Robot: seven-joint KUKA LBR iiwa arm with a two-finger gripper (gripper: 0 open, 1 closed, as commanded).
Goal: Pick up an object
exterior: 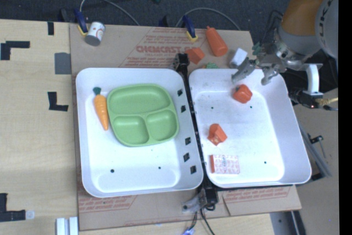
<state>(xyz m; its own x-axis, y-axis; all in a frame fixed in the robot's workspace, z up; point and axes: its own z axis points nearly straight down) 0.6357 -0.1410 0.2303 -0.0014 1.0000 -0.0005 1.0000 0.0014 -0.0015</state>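
Two-finger gripper (254, 76) hovering over far end of right white bin (286, 135), grey fingers (242, 70) spreading apart, pinching nothing. Small round red-orange object (242, 94) sitting on bin floor just below and between fingertips, seemingly apart from them. Object too blurred to be showing shape detail, long axis or heading. Arm's upper links getting cut off at right edge.

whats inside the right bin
In the right bin: a round orange piece under the gripper, an orange block, and a flat patterned packet. The gripper covers part of the far wall.
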